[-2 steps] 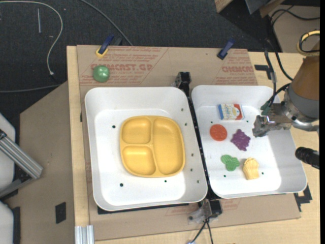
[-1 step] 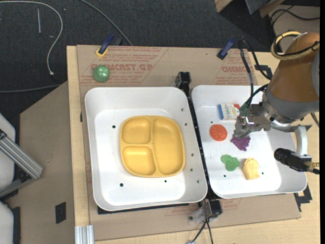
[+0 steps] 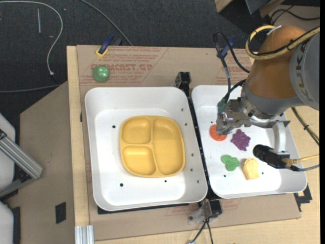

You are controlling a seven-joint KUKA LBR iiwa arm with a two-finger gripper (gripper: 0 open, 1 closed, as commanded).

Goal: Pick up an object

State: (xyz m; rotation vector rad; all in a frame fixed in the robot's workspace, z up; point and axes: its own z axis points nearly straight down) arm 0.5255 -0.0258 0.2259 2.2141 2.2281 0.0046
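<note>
My gripper [image 3: 222, 127] hangs low over the left part of the right bin [image 3: 205, 99], directly above a small orange-red object [image 3: 218, 134] whose upper part it hides. A purple grape-like toy [image 3: 240, 139] lies just right of it. Nearer the front of the bin lie a green toy [image 3: 230, 162] and a pale yellow toy [image 3: 250, 168]. The view does not show whether anything sits between the fingers.
The left bin [image 3: 101, 111] holds a yellow divided plate [image 3: 152, 145]. A green ball [image 3: 101, 73] rests on the cardboard behind the left bin. A black cable and connector [image 3: 269, 155] cross the right bin's right side. The arm's grey and orange body overhangs that bin's back.
</note>
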